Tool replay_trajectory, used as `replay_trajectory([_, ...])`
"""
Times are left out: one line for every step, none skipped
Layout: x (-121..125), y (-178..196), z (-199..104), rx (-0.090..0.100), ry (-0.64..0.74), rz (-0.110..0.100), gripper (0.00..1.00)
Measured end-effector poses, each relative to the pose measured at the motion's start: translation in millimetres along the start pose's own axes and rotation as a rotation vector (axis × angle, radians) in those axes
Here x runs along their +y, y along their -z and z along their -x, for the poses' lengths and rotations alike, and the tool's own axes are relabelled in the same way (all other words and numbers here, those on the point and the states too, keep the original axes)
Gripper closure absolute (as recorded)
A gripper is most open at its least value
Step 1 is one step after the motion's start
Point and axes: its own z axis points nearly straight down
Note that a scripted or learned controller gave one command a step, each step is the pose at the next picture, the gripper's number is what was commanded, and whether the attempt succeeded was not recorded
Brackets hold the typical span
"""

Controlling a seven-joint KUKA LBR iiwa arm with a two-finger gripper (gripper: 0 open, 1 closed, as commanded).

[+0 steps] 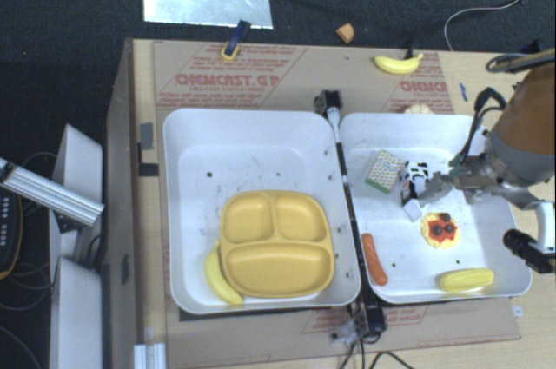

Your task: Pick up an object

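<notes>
The right bin point(486, 128) holds a green-and-white box point(382, 170), a black-and-white toy point(417, 178), a small white piece point(412, 210), a yellow disc with red spots point(440, 229), an orange sausage point(374, 259) and a yellow oblong fruit point(466, 279). My gripper point(440, 182) reaches in from the right, low over the bin. Its tip lies just right of the black-and-white toy, very near or touching it. I see nothing held in it.
In the left bin point(200, 141) lie a yellow divided plate point(276, 241) and, against its left edge, a banana point(219, 276). On the cardboard behind the bins are another banana point(397, 62) and a yellow-and-blue tool point(234, 40). A black divider point(340, 163) separates the bins.
</notes>
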Motion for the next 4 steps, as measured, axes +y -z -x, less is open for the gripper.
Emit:
replay_trajectory([-38.6, -92.5, 29.2, 0.001, -0.001, -0.002, 0.00])
replay_trajectory([50.6, -49.5, 4.0, 0.001, 0.002, 0.001, 0.00])
replay_trajectory([2.4, -92.9, 21.5, 0.001, 0.000, -0.003, 0.00])
replay_trajectory([127.1, -88.3, 38.3, -0.001, 0.004, 0.001, 0.00])
